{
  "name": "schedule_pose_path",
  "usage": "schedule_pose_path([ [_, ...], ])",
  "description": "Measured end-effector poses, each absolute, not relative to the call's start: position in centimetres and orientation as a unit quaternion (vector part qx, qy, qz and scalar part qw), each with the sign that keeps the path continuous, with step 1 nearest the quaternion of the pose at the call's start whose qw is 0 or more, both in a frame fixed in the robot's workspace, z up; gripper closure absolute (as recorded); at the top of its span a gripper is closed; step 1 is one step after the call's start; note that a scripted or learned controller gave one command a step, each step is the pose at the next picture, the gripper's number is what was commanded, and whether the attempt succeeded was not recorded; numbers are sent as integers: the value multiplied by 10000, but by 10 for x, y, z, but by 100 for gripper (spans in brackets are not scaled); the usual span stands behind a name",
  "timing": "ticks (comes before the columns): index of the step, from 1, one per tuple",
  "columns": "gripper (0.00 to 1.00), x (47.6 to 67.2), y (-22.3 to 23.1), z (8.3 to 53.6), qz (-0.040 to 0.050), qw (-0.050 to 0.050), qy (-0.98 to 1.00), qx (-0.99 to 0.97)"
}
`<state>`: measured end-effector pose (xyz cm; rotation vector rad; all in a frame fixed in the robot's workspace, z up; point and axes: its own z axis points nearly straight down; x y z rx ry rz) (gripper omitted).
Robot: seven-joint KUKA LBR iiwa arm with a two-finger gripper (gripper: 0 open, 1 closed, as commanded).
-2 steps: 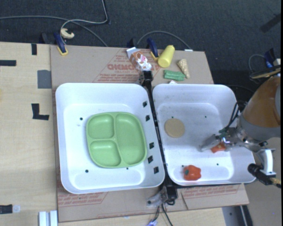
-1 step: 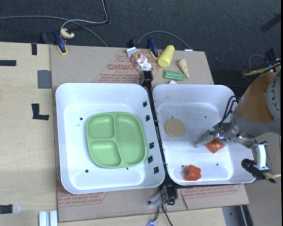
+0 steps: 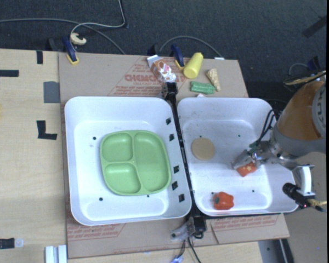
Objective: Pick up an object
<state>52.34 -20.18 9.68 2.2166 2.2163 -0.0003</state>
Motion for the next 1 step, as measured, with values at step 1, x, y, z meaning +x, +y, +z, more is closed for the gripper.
schedule_pose_path([
  [1,100,553,-138,87,24,25,7080,7062],
])
